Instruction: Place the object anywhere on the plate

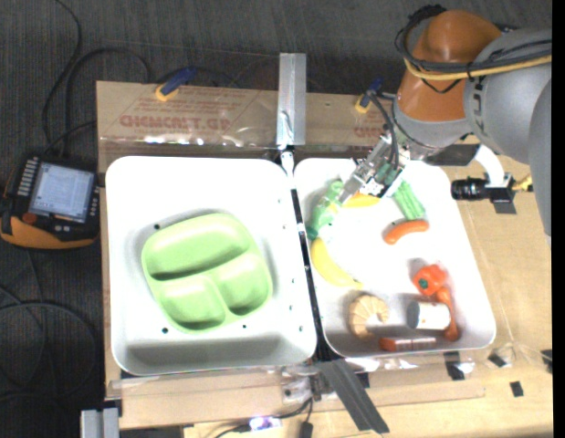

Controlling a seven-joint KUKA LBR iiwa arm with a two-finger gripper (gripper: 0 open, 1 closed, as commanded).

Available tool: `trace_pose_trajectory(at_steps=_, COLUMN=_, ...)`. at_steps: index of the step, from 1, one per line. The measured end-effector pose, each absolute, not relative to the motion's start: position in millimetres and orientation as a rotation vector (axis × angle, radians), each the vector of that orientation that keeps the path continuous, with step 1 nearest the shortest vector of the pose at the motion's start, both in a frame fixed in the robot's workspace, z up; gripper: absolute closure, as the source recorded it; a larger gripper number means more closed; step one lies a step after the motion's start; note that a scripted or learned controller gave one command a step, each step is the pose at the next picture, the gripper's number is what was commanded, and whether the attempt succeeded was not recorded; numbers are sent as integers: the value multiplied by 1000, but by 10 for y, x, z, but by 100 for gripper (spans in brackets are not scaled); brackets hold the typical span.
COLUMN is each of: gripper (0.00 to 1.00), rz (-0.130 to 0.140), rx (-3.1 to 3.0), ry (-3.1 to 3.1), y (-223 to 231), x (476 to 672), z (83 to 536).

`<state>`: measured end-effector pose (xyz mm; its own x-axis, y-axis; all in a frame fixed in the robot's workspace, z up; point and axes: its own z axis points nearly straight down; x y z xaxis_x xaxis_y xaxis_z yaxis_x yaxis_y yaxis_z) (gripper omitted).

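Right bin (pixel 474 281): hand (pixel 373 179) above upright green bottle (pixel 324 210).

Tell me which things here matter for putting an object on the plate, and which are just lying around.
For the job: green plate in the left bin; gripper; right bin's toy foods: banana, green vegetable, sausage.

Lying about: handheld controller; blue clamp; floor cables.

A green three-compartment plate (pixel 205 270) lies flat, slightly askew, in the left bin (pixel 127 181).
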<state>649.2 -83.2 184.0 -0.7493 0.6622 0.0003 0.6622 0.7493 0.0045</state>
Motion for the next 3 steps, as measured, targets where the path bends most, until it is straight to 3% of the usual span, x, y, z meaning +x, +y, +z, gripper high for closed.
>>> trace_pose_trajectory(at_steps=1, gripper=100, rz=1, rx=1063, ry=2956, y=-150, x=6061, z=1834)
trace_pose_trajectory(at_steps=2, gripper=100, rz=1, rx=731, ry=3056, y=367, x=5834, z=2029)
trace_pose_trajectory(at_steps=3, gripper=100, rz=1, rx=808, ry=3039, y=1466, x=5641, z=1464)
